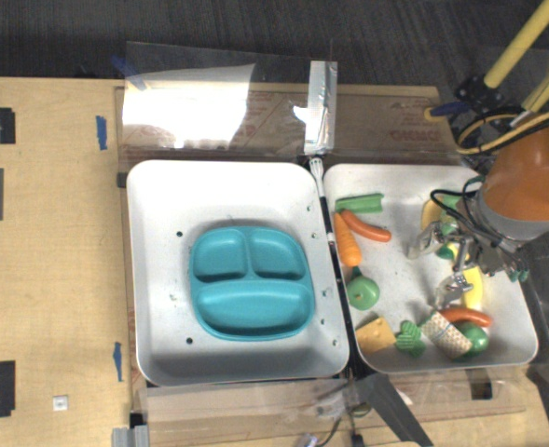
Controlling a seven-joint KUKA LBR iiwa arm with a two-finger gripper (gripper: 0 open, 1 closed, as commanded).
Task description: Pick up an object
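End effector (446,264) fingers are seen spread apart over the right bin (400,180), with nothing shown between them; one metal fingertip sits near the bin's middle and the other lower, just beside a yellow piece (473,287). At the near edge of this bin a cheese wedge (375,334), a broccoli (409,338), a speckled piece (446,333) and a red-and-green piece (473,329) are lined up close together. Slightly farther in, a green round toy (363,292) is found by the left wall. Beyond it a carrot (348,243), a chili (365,227) and a green pod (360,203) are clustered, the chili touching the carrot. In the left bin (153,250) a teal divided plate (252,280) is set. Farthest back, a clear sheet (190,101) is laid on the table (41,250).
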